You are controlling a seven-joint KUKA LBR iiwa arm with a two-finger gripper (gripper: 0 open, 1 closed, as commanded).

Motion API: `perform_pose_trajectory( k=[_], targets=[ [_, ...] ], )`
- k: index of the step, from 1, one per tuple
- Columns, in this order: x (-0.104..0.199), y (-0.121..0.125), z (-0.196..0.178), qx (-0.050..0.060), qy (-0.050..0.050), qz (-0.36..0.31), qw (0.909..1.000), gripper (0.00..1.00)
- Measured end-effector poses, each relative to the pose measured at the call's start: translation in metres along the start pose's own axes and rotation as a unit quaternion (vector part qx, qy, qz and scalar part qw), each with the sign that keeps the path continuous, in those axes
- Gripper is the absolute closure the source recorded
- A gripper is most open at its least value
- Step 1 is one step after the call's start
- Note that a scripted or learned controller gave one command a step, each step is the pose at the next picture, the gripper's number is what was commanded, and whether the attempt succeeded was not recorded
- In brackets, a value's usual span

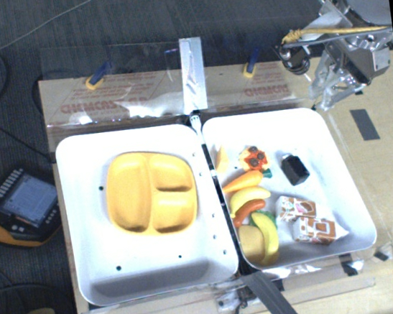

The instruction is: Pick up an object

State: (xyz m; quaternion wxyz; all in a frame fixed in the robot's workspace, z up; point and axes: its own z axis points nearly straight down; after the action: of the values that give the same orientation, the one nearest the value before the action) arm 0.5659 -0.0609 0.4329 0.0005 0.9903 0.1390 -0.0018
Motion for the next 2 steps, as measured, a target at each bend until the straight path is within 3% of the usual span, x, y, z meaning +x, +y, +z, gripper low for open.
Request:
perform_pose_trajectory(
  k=[1,2],
  targets=[
    [-0.023,0.041,0.011,-0.001,-0.001,0.003,1.0000,1.00],
    [0.043,0.031,0.036,0.001,-0.001,0.035,0.9994,1.00]
  ],
)
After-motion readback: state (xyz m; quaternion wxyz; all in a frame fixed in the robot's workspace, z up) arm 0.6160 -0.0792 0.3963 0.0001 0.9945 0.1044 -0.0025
